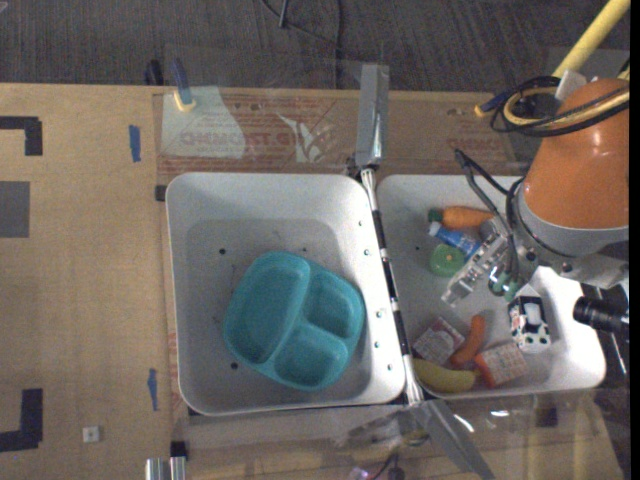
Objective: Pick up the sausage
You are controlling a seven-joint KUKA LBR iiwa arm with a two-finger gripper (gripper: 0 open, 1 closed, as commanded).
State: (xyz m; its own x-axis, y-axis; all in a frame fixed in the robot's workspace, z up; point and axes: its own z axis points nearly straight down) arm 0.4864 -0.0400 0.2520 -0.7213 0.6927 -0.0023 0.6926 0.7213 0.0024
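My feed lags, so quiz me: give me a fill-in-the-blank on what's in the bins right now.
1. The teal plate lies in the ____ bin.
2. The sausage lies in the ____ bin.
3. The yellow ____ lies at that bin's near edge, by the sausage.
4. The claw hangs over the ____ bin.

Missing words: left; right; banana; right.

A divided plate (295,320) lies in the left bin (190,208). In the right bin (405,208), the sausage (470,339) lies between a small packet (437,340) on its left and a block (503,363) on its right, with a banana (444,375) just in front of it
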